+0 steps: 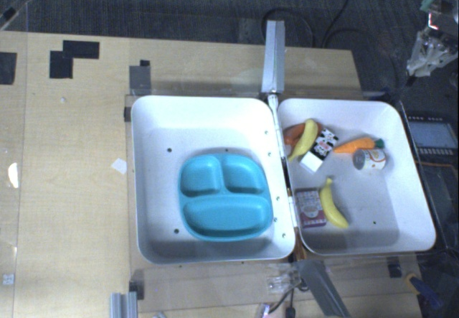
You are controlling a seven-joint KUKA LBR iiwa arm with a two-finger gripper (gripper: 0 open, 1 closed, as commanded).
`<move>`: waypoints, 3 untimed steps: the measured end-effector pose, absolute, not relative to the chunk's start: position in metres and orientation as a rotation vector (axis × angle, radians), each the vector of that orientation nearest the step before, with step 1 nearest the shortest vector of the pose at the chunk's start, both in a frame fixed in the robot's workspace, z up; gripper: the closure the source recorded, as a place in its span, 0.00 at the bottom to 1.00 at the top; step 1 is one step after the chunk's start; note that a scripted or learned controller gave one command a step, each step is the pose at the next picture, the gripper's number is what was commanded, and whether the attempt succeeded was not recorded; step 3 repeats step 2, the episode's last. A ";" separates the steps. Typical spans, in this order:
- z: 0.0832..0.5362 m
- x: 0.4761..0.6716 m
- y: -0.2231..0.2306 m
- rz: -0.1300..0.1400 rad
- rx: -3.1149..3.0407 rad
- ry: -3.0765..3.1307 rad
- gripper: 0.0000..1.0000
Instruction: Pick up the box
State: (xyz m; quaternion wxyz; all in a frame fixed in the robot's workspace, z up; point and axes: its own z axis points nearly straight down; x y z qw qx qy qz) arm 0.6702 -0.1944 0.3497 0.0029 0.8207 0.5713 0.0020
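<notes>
The two-finger gripper [430, 58] is seen at the far right, above the floor beyond the right white bin [409, 187]; whether its fingers are spread or pressed together cannot be told. The small flat maroon box [310, 208] lies in the right bin's near left part, touching a yellow banana [333, 203]. Farther back are found a second banana [305, 138], a black-and-white patterned box [320, 147], an orange carrot [356, 145] and a small tin can [370, 159]. A blue sectioned tray [225, 195] is seated in the left white bin [154, 166].

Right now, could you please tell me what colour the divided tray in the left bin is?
Light blue: the divided tray shows plainly in the camera view, lying in the left bin.
</notes>
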 end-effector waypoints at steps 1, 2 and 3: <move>0.344 0.670 -0.191 0.005 2.575 1.790 1.00; 0.333 0.670 -0.189 0.006 2.528 1.855 1.00; 0.333 0.670 -0.189 0.006 2.528 1.855 1.00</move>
